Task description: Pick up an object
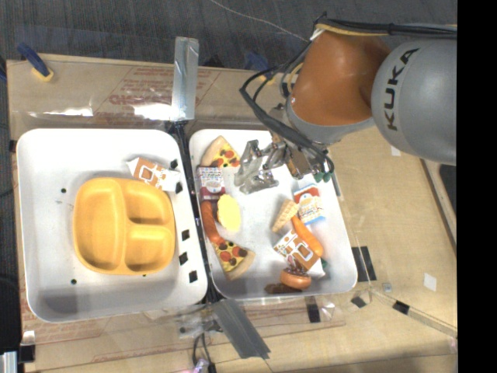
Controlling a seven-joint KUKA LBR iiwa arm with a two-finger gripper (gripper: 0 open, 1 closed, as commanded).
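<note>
My gripper [258,171] hangs low over the upper middle of the right bin [342,247], under the orange wrist band. Nothing visible is held in it. Just left of it lie a pizza slice [220,154] and a brown snack packet [210,181]. Below it sit a yellow oval piece [228,213] and a red sausage [208,222]. A second pizza slice [234,257] lies near the bin's front. To the right are a waffle wedge [284,215], a small white carton [310,203], an orange-and-white box [300,247] and a brown doughnut [295,280].
The left bin [39,169] holds a yellow divided tray [124,225] and another orange-and-white box [154,175] by its far right wall. Black cables [260,99] loop from the wrist above the right bin. Grey tape strips [185,68] cross the bench between the bins.
</note>
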